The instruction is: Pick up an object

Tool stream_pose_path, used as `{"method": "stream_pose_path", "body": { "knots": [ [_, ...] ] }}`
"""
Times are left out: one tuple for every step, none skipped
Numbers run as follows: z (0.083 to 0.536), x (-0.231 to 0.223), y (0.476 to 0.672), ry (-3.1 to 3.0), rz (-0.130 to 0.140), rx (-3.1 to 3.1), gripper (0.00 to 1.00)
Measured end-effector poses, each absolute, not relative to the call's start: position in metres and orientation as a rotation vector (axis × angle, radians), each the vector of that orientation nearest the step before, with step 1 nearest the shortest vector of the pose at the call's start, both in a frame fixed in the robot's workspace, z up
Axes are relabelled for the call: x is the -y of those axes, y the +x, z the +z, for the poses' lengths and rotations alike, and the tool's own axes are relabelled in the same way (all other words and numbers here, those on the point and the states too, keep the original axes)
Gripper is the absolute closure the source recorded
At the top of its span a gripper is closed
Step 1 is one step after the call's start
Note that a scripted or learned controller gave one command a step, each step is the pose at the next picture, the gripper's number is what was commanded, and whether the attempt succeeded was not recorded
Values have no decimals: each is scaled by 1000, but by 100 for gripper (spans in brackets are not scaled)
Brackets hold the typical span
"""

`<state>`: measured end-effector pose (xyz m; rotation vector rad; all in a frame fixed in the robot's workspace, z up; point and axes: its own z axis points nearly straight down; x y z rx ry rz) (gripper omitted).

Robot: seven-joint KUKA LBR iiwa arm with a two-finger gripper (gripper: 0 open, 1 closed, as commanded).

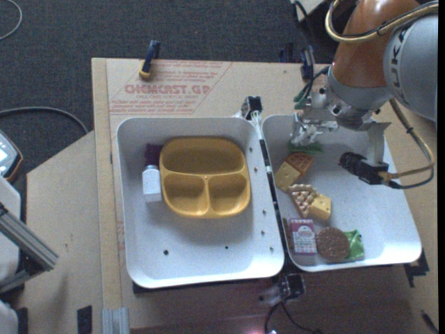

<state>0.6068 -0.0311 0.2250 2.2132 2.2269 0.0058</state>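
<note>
Pincer (306,132) sits low over the far left corner of the right bin (389,214), tips at a small green item (311,145) on the bin floor; whether the fingers are apart or together cannot be told from this angle. Grey arm with orange band (372,19) enters from the right, above the bin.

Right bin contents, all loose on the floor: waffle-patterned toy piece (300,163) just below the pincer, touching a yellow cheese wedge (286,176); a second waffle-and-cheese pair (311,202) nearer the camera; pink packet (302,236) beside a brown round cookie (332,243), which overlaps a green leafy piece (354,245) at the near edge. Black cylindrical part with cable (361,167) hangs over the bin's right half.

Left bin (132,207): yellow divided plate (205,175) in the middle, small white bottle (151,184) touching its left edge, dark purple item (153,151) just behind the bottle.

Desk (104,117): yellow-and-blue clamp (149,60) at the far edge.
</note>
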Motion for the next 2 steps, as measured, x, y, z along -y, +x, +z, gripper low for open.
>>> {"method": "stream_pose_path", "body": {
  "knots": [
    [220,-11,622,2214,5,-2226,100],
    [235,-36,631,2216,6,-2223,100]
  ]
}}
